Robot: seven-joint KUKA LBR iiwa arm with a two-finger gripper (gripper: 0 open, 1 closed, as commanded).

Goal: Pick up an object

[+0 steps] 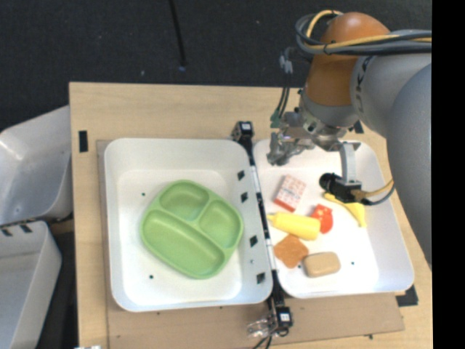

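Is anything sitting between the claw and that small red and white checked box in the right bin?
Nothing visible does. The claw hangs over the upper left corner of the right bin, and the checked box lies just below it in view, with bare white floor between. The yellow corn cob and red pepper lie beyond the box.

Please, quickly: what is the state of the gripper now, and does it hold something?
Gripper: over the right bin, nothing visibly held; open or shut cannot be told.
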